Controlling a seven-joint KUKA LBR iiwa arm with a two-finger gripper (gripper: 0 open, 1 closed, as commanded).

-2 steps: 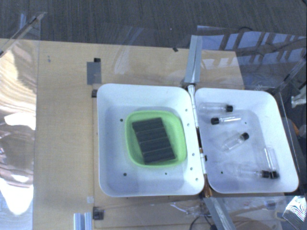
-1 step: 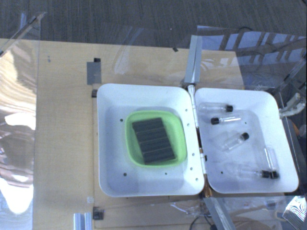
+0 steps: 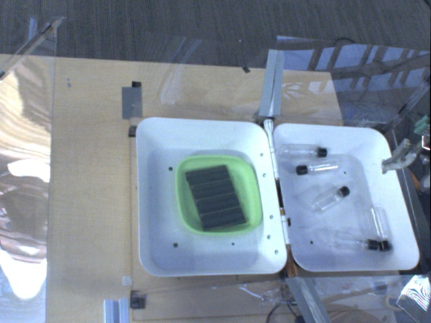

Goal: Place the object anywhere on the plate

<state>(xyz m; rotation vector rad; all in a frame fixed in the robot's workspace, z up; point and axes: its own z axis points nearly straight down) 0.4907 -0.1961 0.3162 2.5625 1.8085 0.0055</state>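
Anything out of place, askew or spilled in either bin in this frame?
Nothing spilled or broken. The dark ribbed block lies on the green plate in the left bin, turned at a slant to the plate's edges. Clear vials with black caps lie scattered on their sides in the right bin, pointing every way.

A lab — clear vials point(image 3: 330, 198) in white bins point(image 3: 151, 247).

A green square plate point(image 3: 219, 198) sits left of centre in the frame, a dark ribbed rectangular block point(image 3: 215, 198) lying flat on it, slightly tilted.
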